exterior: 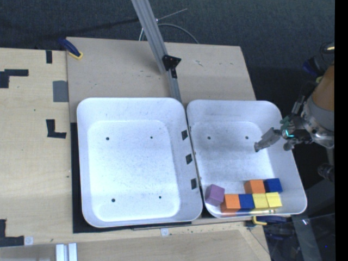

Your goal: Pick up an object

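Gripper: mine (270, 139), reaching in from the right over the right bin's right rim, above bare floor in the bin's middle right.
Fingers: one grey finger (265, 141) shows, slanting down and left; I cannot tell whether the pair stands apart or together, and nothing shows between them.
Wrist: grey, with teal lights just right of the finger, outside the bin's right edge.
Right bin (234, 113): white, shallow, scuffed grey on its floor; all the blocks sit along its near edge.
Purple block (216, 193): at the near left corner of the right bin, tilted, just left of the rest.
Near row: orange block (232, 202), blue block (246, 201), then two yellow blocks (267, 200), side by side and touching.
Far row: second orange block (254, 186) and second blue block (272, 185), touching, just behind the near row.
Blocks and me: well apart; the cluster lies nearer than my finger.
Left bin (130, 105): white, touching the right bin along its side.
Pole (149, 23): grey, slanting from the far side down toward the seam between the bins.
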